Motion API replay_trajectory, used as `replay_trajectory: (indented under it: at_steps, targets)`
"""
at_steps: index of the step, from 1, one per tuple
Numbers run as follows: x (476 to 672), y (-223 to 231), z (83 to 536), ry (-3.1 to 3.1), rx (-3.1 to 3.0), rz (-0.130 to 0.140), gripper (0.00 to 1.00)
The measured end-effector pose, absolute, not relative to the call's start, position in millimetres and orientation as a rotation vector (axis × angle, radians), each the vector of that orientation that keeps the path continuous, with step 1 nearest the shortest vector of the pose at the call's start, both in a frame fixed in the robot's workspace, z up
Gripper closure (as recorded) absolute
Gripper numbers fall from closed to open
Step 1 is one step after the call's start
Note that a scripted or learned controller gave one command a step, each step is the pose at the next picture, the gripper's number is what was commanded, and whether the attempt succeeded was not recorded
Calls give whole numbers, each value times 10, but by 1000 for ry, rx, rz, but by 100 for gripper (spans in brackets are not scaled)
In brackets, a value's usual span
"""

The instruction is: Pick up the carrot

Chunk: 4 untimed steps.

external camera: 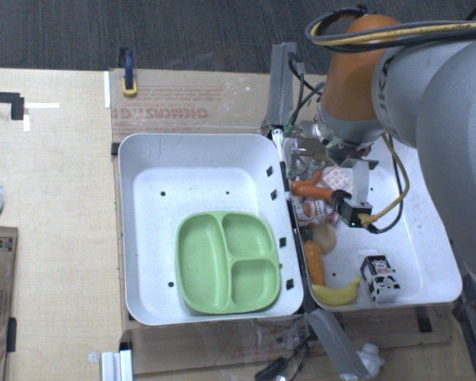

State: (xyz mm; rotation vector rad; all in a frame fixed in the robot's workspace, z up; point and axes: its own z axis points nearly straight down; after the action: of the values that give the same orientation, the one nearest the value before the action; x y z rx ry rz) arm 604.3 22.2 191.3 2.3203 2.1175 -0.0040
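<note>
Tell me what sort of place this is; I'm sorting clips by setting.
Probably a robotics lab bench, not a kitchen: two white bins on a plywood bench, a grey arm with trailing cables, and toy-like food such as a carrot and banana.

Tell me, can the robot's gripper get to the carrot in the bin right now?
Probably yes. The gripper hangs over the right bin, and the carrot lies uncovered by the left wall, though that wall and the banana crowd it.

End effector (308, 163) above carrot (309, 188), right bin (428, 244)
</note>
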Motion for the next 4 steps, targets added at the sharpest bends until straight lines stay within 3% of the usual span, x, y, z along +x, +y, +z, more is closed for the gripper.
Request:
replay_trajectory:
  at_steps: [1,2,3,4]
  targets:
    - [6519,806,1914,1704,2638,-5,100]
    - [6588,1077,2812,1281,2867,-4,100]
    - [6413,1286,2522,1739,2617,-8,100]
    - [6389,1215,926,1858,2532,-1,100]
